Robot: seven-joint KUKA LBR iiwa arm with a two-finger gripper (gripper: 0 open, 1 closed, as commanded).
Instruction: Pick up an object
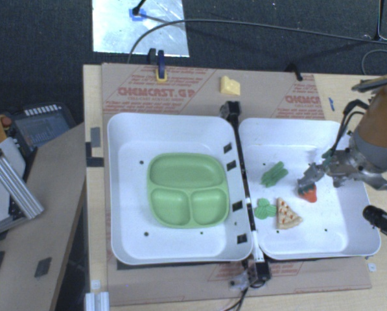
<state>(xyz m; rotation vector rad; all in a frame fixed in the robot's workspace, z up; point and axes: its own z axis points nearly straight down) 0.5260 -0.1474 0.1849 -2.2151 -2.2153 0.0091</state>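
Observation:
In the right bin (349, 235) lie a green leafy toy (273, 173), a smaller green piece (265, 208), a pizza-slice toy (286, 213) and a small red object (310, 197). My gripper (307, 185) reaches in from the right and sits low, directly over the red object and touching or nearly touching its top. The gripper's dark tip hides part of the red object. The pizza slice lies just to the lower left of the gripper, and the leafy toy to its left.
The left bin (125, 238) holds a green divided plate (185, 190). A yellow block (230, 85) rests on the cardboard behind the bins. The black divider (240, 173) runs between the bins. Cables cross the dark floor beyond.

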